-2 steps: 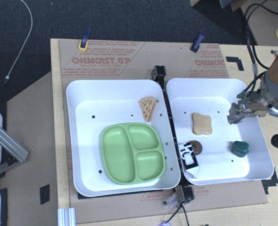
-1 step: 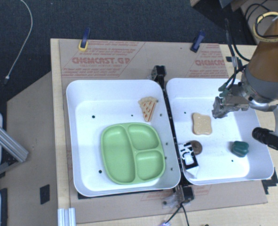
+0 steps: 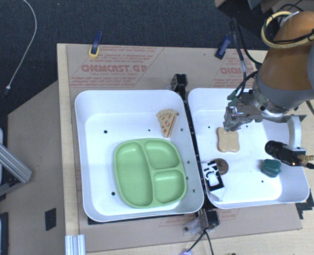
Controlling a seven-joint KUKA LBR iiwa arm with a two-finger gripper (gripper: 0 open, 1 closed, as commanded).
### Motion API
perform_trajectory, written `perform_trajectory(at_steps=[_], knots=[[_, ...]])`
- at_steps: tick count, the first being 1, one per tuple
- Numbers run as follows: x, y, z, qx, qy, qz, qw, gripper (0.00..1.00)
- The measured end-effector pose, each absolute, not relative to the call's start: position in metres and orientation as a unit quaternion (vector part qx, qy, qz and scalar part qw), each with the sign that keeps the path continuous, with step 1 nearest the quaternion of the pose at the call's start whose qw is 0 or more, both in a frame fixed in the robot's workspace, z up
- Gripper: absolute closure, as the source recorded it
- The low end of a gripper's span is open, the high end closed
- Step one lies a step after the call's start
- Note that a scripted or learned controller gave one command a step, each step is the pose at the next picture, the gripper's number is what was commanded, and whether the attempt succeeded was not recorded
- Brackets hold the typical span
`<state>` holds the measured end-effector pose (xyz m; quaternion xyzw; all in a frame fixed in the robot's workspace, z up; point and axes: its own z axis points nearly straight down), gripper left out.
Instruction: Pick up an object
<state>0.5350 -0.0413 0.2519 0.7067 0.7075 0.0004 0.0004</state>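
In the right bin [image 3: 252,198] a tan bread-like slice [image 3: 228,141] lies flat near the left wall. My gripper [image 3: 232,119] hangs just above the slice's far edge, below the grey and orange wrist. A small brown round piece [image 3: 221,167] lies nearer the front. A teal block [image 3: 271,167] rests at the right side. In the left bin [image 3: 87,142] a tan wedge [image 3: 167,122] lies at the back right, beside a green divided plate [image 3: 149,172].
A black-and-white tag [image 3: 212,176] sits on the rim between the bins at the front. A black part on the arm [image 3: 283,153] juts over the right bin above the teal block. Cardboard [image 3: 119,68] surrounds both bins.
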Motion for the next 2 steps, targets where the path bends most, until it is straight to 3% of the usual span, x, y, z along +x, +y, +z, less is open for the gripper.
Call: perform_trajectory(at_steps=[2], knots=[[0.563, 0.059, 0.252, 0.705, 0.709, 0.0014, 0.000, 1.00]])
